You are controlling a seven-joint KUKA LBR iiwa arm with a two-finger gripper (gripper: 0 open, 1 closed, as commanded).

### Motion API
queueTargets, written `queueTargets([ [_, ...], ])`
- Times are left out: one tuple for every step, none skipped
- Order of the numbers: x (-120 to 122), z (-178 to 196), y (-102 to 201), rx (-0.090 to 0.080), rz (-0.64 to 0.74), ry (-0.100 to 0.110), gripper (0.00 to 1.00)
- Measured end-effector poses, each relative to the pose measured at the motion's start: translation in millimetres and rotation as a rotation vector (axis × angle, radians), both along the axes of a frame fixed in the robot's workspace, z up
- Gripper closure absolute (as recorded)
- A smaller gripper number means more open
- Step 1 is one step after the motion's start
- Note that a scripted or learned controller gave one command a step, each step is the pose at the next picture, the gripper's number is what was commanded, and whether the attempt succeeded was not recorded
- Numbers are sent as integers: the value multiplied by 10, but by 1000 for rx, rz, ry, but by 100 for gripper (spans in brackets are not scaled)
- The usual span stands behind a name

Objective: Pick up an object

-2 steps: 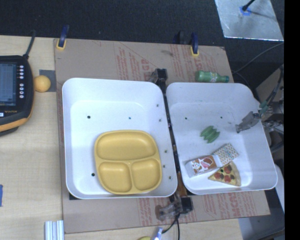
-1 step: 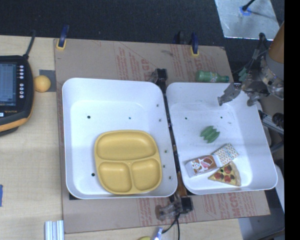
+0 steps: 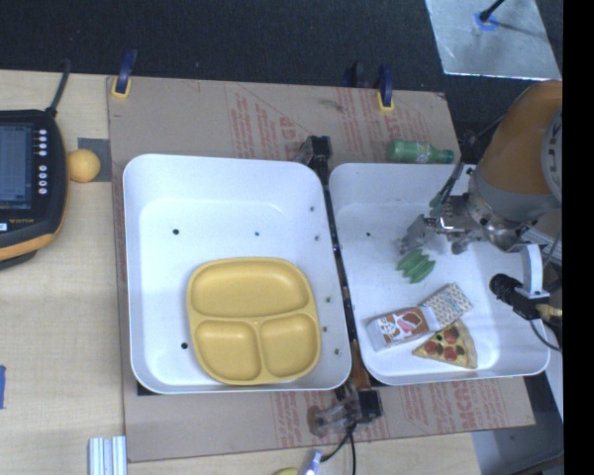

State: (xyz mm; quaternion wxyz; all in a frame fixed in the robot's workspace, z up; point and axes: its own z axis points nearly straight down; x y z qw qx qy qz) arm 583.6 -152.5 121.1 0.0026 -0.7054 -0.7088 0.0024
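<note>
In the right bin point(image 3: 376, 201) lie a small green object point(image 3: 415, 263), a red and white snack packet point(image 3: 419, 319) and a toy pizza slice point(image 3: 445, 346). My gripper point(image 3: 423, 237) hangs low over the right bin, just above the green object, and its fingers reach down toward it. The grey arm with its orange band point(image 3: 520, 156) comes in from the right. Nothing shows held between the fingers.
A yellow three-compartment plate point(image 3: 252, 319) lies in the left bin point(image 3: 178, 201). A green bottle point(image 3: 419, 152) lies on the cardboard behind the right bin. A teach pendant point(image 3: 15, 188) and a yellow ball point(image 3: 83, 164) sit at the left.
</note>
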Motion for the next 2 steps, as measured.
queueTargets([
  [-236,-298,274,0,1,-3,0],
  [-234,-193,262,-2,4,-2,100],
])
